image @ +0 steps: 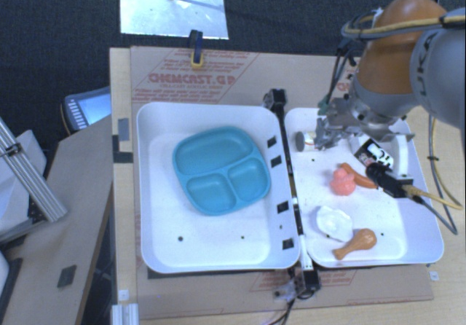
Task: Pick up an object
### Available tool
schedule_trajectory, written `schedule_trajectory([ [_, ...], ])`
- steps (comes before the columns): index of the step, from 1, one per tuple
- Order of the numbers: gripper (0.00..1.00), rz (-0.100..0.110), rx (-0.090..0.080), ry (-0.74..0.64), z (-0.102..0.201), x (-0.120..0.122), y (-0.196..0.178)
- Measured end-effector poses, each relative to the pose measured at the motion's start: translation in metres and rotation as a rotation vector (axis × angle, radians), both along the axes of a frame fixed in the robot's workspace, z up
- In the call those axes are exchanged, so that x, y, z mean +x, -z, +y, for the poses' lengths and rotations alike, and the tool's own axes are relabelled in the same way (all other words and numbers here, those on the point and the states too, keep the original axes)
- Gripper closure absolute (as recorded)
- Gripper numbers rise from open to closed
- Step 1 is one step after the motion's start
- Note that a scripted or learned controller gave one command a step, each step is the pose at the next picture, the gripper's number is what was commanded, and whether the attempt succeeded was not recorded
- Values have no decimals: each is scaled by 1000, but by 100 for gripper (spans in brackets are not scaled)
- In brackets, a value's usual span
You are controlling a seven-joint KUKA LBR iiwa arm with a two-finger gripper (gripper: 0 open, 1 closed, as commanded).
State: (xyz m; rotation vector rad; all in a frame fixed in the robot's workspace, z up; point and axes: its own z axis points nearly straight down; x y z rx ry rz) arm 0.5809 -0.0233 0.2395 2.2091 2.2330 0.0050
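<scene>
Small grey object (298, 141): against the left wall of the right bin (422, 243), toward its far left corner, just beside the gripper.
Gripper (324, 134): low over the right bin's far left part; whether it is open or closed, or grips anything, cannot be told.
Pink toy (344, 181): mid-bin, touching an orange stick (358, 175).
White egg piece (333, 220): toward the near edge, brown drumstick (357, 242) just beside it.
Left bin (156, 243): blue divided plate (218, 169) at its centre.
</scene>
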Motion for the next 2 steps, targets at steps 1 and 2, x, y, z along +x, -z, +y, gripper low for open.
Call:
schedule_trajectory([
  [1,100,0,0,1,49,16,12],
  [2,100,0,0,1,99,20,5],
])
